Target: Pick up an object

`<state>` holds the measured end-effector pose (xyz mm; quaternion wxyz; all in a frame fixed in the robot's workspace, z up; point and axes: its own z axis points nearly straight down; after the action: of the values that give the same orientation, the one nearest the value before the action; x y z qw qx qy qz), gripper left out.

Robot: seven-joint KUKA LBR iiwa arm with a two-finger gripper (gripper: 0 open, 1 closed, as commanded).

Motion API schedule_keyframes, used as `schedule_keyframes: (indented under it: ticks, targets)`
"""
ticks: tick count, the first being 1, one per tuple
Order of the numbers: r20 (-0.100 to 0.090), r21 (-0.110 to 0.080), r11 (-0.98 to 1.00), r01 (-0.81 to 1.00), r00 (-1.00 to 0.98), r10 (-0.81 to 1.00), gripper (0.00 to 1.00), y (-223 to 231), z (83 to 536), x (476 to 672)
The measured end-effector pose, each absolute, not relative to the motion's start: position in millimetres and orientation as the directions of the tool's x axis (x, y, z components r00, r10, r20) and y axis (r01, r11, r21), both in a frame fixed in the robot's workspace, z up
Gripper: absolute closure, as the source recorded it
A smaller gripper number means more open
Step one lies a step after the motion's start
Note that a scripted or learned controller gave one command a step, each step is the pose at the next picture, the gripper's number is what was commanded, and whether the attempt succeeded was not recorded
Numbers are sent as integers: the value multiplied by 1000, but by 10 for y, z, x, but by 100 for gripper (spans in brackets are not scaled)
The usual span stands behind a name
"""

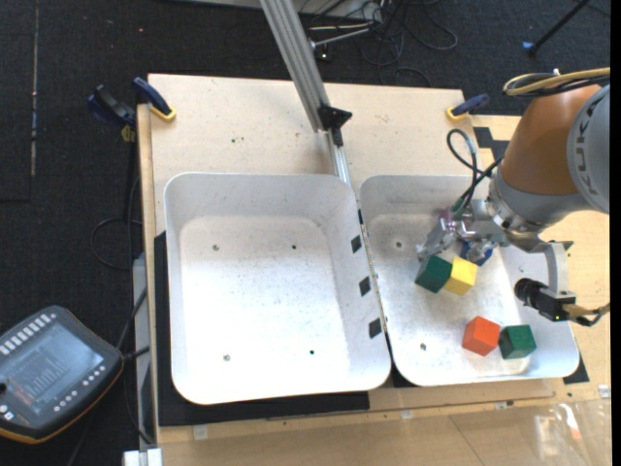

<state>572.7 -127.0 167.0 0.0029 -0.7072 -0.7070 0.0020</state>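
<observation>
My gripper (pixel 448 244) hangs low in the right bin (pixel 403 194), reaching in from the right under the orange-banded wrist. Just below it a green block (pixel 433 275) and a yellow block (pixel 463 277) lie touching side by side. The gripper's tip is at the upper edge of the green block, and contact is not clear. A small blue object (pixel 476 253) peeks out beside the gripper, partly hidden by it. Near the bin's front right corner sit an orange-red block (pixel 481 336) and a dark green block (pixel 517 341), next to each other.
The left bin (pixel 250 179) adjoins the right one along a shared middle wall. A slanted metal pole (pixel 295 49) ends at the bins' far junction. Clamps (pixel 155 99) grip the bench's far corners. A teach pendant (pixel 49 369) lies on the floor at the lower left.
</observation>
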Motion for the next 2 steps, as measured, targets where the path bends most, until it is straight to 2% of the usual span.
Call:
schedule_keyframes:
  ticks: [1, 2]
  targets:
    - [-6, 8, -3, 1000, 3, 1000, 0, -1393, 1210, 5729]
    - [-5, 12, -1, 1000, 1, 1000, 100, -1381, 1337, 5744]
